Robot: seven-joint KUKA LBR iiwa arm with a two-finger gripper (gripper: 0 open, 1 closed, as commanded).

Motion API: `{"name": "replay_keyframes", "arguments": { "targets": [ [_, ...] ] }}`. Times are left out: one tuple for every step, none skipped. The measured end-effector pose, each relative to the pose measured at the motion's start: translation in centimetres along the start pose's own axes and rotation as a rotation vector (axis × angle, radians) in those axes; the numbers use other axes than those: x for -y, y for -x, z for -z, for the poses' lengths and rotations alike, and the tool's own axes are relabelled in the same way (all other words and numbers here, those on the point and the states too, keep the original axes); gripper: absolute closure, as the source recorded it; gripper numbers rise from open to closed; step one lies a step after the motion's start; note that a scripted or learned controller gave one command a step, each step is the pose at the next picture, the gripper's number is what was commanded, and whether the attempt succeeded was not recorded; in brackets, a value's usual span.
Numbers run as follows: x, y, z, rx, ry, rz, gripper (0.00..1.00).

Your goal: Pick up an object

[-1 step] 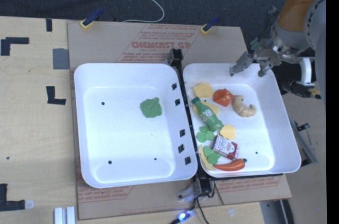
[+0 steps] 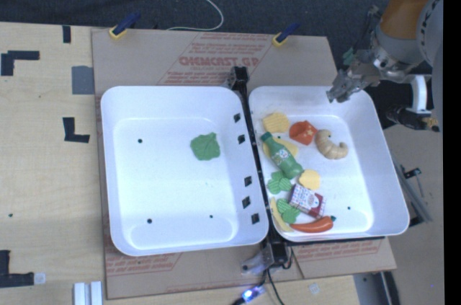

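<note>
Arm: grey with an orange band, reaching in from the right
Gripper (image 2: 341, 92): above the far right corner of the right bin (image 2: 382, 174); open or closed cannot be told, nothing seen in it
Right bin contents: croissant (image 2: 333, 146), red piece (image 2: 303, 131), green bottle (image 2: 282, 156), red carton (image 2: 307, 202), red chili (image 2: 314, 226), yellow and green bits
Left bin (image 2: 130, 174): 1 green leafy piece (image 2: 206, 146) near its middle
Bins: 2, side by side on cardboard
</note>
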State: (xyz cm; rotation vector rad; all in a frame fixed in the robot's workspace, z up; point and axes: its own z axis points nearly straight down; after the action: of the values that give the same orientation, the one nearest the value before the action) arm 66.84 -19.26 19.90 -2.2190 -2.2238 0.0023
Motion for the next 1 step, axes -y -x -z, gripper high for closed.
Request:
{"name": "replay_keyframes", "arguments": {
  "targets": [
    [-0.01,-1.46,28.64,0.005,0.020,0.001,1.00]
  ]
}}
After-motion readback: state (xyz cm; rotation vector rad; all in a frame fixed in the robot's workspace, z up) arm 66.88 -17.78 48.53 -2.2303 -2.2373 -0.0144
